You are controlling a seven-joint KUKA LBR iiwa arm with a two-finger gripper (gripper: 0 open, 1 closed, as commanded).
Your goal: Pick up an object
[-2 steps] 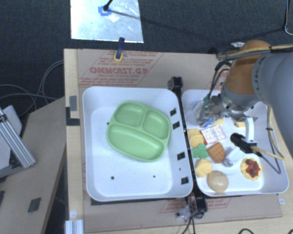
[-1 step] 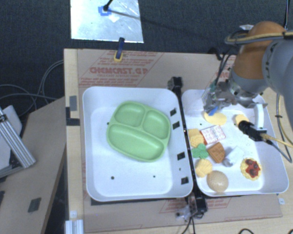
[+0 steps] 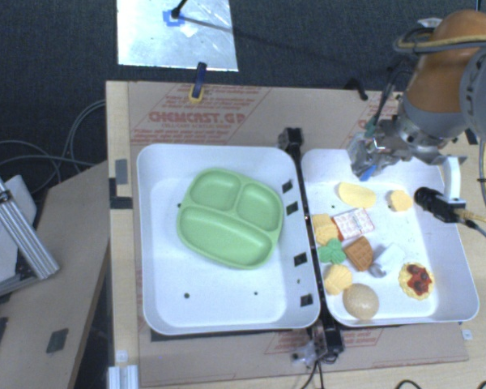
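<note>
Left bin [image 3: 158, 241]: white and shallow, on the tabletop [image 3: 227, 108]; a green divided plate [image 3: 229, 217] lies in it, tilted a little, with three compartments
Divider: black clips run down the seam between the two bins
Right bin [image 3: 462, 286]: white, just beside the left one, holding a scatter of small toy foods
Near the seam: a yellow ridged piece [image 3: 325, 230], a green leafy piece [image 3: 333, 252] just below it, a yellow lumpy piece [image 3: 337, 279] and a tan egg-like ball [image 3: 360, 301] at the near edge
Middle of right bin: a pale yellow slice [image 3: 355, 194] at the top, a red-and-white packet [image 3: 353, 223] under it, an orange waffle-like square [image 3: 359, 253] touching the green piece, a small grey-blue bit [image 3: 378, 267] beside that
Right side of bin: a small yellow-orange chunk [image 3: 400, 201] and a round tart with red topping [image 3: 415, 280] — well apart from each other
Tool [image 3: 366, 166]: over the far left corner of the right bin, just above the pale yellow slice — I cannot tell how its jaws stand, and no object shows in its grip
Arm: grey with an orange band, reaching in from the right
</note>
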